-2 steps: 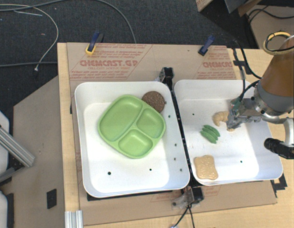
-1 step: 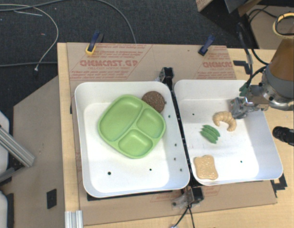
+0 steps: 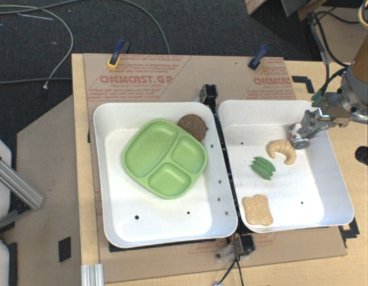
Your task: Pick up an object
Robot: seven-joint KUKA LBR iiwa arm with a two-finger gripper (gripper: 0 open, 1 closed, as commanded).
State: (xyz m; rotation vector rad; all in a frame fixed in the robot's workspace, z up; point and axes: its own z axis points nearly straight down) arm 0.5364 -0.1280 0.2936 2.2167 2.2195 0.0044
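In the left bin (image 3: 112, 159) a green divided plate (image 3: 165, 158) lies a little askew, with a round brown cookie (image 3: 192, 124) touching its upper right rim. Across the divider, the right bin (image 3: 327, 201) holds three loose pieces: a slice of toast (image 3: 257, 210) near the front wall, a small green pea pod (image 3: 262, 167) further back, and a tan croissant (image 3: 281, 150) beyond that. The croissant looks like the likeliest target. It is a pale golden crescent, ridged, its long axis running roughly left to right with both tips curling down toward the front of the bin. The gripper (image 3: 301, 134) hangs just beside it, up and to the right of the pastry's right end, close enough that the two nearly touch from this angle. Whether the jaws stand wide or narrow I cannot tell; the metal tip is too small and foreshortened. Nothing shows between them. To take the croissant, I judge the gripper needs a short shift leftward and toward the bin's front.
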